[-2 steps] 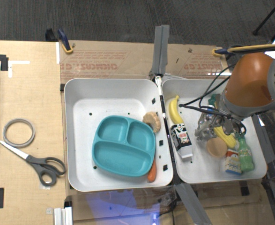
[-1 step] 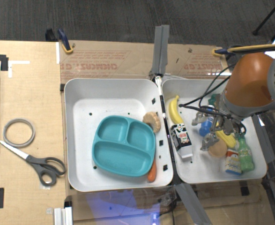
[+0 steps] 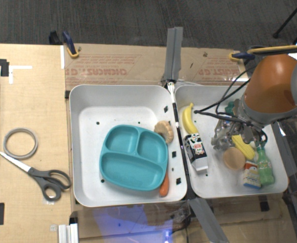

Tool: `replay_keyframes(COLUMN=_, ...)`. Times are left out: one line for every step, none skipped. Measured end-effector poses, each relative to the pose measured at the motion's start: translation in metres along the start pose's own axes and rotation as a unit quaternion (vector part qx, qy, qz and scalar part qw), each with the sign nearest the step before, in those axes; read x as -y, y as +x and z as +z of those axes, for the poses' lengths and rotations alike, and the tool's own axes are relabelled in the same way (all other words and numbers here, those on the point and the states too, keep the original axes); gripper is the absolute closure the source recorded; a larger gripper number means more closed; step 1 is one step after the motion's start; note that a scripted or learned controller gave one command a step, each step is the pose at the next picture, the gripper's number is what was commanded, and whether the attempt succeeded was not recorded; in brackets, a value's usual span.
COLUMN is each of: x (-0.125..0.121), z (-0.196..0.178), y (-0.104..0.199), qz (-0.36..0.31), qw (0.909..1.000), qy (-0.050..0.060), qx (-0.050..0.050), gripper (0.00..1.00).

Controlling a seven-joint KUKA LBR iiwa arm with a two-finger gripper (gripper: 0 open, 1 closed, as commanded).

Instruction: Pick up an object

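The end effector (image 3: 228, 135) was lowered into the right bin (image 3: 209, 184), just beside a yellow banana (image 3: 242, 147) and a tan round object (image 3: 234, 160). Its state could not be told. A grasp was apparently being lined up.

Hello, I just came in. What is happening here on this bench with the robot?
A grey arm with an orange band reaches from the right into the right bin. Its gripper hangs low among the items there: two bananas, a small milk carton, a round tan object and a green bottle. Nothing is visibly lifted yet. The left bin holds a teal divided plate and a carrot.
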State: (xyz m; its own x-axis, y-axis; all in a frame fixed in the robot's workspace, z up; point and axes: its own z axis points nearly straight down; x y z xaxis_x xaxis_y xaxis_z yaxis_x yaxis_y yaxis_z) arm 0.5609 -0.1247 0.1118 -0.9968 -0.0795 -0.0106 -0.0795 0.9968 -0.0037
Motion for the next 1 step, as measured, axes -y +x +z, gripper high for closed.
replay_keyframes(x=-0.0002, z=0.0001, y=0.0, qz=0.0, qw=1.0, qy=0.0, qx=0.0, gripper=0.0)
